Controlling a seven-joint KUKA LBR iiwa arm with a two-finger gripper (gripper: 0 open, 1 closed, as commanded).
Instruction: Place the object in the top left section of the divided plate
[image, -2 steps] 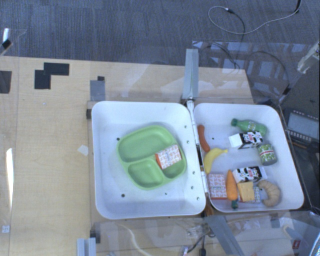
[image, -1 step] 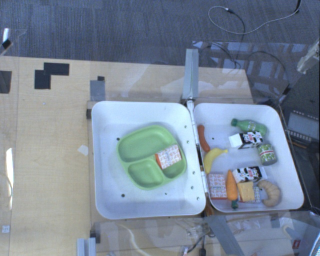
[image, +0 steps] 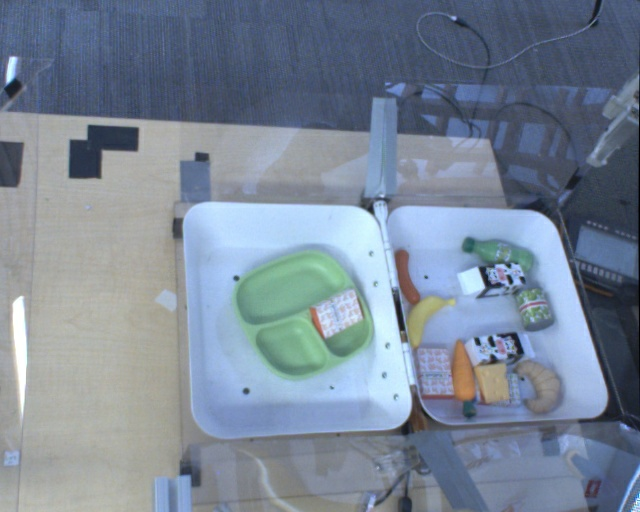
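On the right-hand section of the green plate (image: 283, 287), which sits in the left bin (image: 215, 385), lies a small red-and-white carton (image: 337, 312). Its left edge seems to touch the ridge that divides the sections. I take this carton for the task's thing, though a like one (image: 434, 372) lies in the right bin (image: 560, 240) beside a banana (image: 428, 312). The large top left section is bare, so the task looks undone.

To do the step well, the claw should come straight down over the carton and close across its narrower sides. It should lift clear of the ridge before it shifts up and to the left, then let go low so the carton does not slide back over the ridge. The carton lies flat and shallow, so a grip set too high may slip off.

How far the claw is open, what it has hold of, and where the carton lies relative to it, I cannot tell.
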